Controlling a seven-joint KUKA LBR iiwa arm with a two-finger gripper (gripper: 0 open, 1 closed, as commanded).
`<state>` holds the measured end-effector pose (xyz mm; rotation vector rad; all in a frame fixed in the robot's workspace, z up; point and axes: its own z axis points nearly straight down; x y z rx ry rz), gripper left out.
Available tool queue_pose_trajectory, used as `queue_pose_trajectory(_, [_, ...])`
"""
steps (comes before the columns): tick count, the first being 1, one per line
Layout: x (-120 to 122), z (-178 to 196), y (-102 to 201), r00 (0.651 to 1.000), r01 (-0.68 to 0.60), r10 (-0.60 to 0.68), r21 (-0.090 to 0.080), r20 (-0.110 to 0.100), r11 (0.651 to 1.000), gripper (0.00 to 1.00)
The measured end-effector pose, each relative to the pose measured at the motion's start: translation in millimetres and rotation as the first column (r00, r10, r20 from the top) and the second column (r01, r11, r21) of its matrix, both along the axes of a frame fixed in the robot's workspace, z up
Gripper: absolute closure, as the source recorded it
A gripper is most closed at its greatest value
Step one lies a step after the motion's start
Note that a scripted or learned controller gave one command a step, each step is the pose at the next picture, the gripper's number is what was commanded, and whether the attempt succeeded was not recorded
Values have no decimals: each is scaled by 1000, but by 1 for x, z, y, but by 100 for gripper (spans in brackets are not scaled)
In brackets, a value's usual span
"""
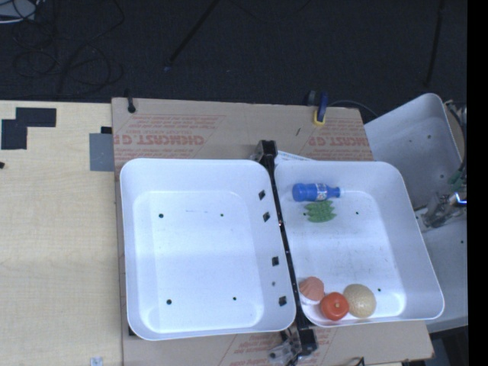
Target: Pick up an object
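Observation:
The right white bin [396, 204] holds several small objects. A blue bottle [314, 192] with a white cap lies on its side near the bin's far left corner. Just in front of it is a small green leafy piece [321, 213]. Three things are grouped at the near edge of the bin: a pink-peach round item [311, 287], a red tomato-like ball [334, 306] and a beige round ball [360, 300]. The red ball touches both of its neighbours.
The left white bin [137, 227] sits beside the right one, with a black divider strip [276, 235] between them. Both rest on brown cardboard [198, 132]. A grey metal plate [415, 132] with cables stands at the right. Light wooden bench [53, 242] lies to the left.

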<state>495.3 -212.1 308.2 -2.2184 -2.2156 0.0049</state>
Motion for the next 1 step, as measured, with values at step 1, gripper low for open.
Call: queue_pose_trajectory(1, [17,-22,0,1000,-4,4,-1,2,1000,100])
